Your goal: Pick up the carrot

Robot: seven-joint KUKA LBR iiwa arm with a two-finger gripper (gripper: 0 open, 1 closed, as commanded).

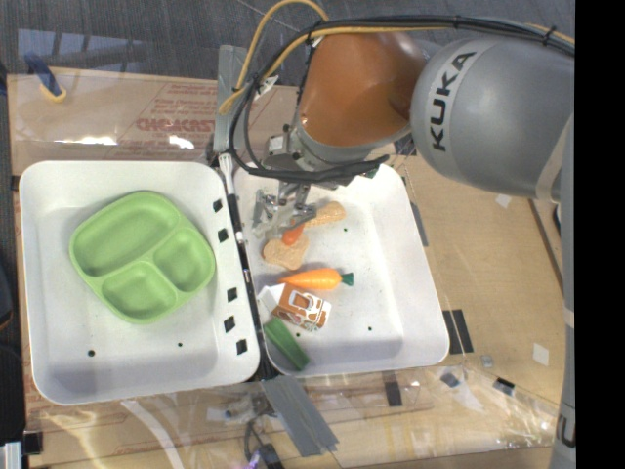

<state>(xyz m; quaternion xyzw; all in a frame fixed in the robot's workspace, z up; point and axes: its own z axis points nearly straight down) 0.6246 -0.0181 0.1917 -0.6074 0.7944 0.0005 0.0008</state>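
"KUKA" on the grey arm [488, 96]; end effector [283, 213] grip unclear, carrot [312, 279] apart

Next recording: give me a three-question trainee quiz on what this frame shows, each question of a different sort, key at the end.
1. True or false: the orange carrot with a green tip lies in the right white bin.
2. Which item sits in the left white bin? A) green three-compartment plastic plate B) small orange and white carton C) tan biscuit-shaped piece
3. Fill in: the pincer hangs over the ____ part of the right white bin, away from the camera.

Key
1. True.
2. A. The small orange and white carton and tan biscuit-shaped piece lie in the right white bin.
3. Far; it is above the tan pieces, not at the carrot.
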